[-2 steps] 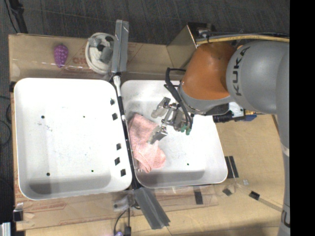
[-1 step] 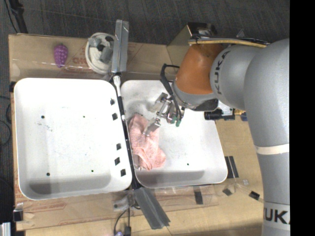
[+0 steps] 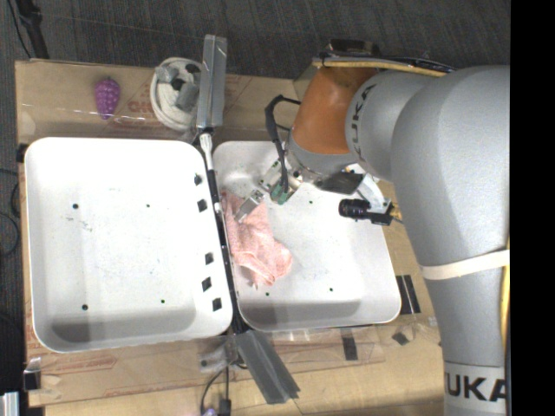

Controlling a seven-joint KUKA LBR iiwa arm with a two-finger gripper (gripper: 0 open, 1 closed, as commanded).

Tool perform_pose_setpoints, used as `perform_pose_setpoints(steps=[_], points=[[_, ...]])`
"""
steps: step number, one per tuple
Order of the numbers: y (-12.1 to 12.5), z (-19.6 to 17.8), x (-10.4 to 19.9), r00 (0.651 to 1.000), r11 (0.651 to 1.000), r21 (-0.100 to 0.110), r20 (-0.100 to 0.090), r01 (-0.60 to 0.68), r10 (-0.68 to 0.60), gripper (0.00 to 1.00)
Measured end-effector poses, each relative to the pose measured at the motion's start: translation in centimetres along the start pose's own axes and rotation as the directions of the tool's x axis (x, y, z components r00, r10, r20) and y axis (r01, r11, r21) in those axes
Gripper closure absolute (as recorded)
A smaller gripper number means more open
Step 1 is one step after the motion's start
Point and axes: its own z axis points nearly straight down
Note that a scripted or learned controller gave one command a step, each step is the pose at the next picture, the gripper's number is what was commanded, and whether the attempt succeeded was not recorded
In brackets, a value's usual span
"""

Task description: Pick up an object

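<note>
Step in hand: reaching down into the right bin (image 3: 381,297), gripper (image 3: 260,194) hanging at the upper left part of that bin, just above the top end of the pink cloth (image 3: 258,245).
Fingers: looking spread, one metal tip (image 3: 252,204) pointing down-left toward the cloth; nothing seen between them, so not grasping.
Task's thing: pink cloth lying crumpled along the left wall of the right bin, stretching from near the gripper toward the bin's front edge.
Doing it well: likely lowering straight onto a raised fold of the cloth, closing on a bunched ridge rather than a flat patch; keeping clear of the divider wall, since the cloth is lying close against it; lifting slowly, as limp fabric is apt to slip or trail.
Right bin: holding the pink cloth.
Left bin (image 3: 52,232): showing bare white floor with a few dark specks.
Bench, far edge: purple object (image 3: 107,96) near the far left corner, white coiled item (image 3: 176,92) beside it, both outside the bins.
</note>
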Motion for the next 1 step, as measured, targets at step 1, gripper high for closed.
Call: perform_pose_setpoints(steps=[1], points=[[1.06, 0.04, -0.86, 0.977, 0.977, 0.001, 0.0, -0.213, 0.213, 0.0]])
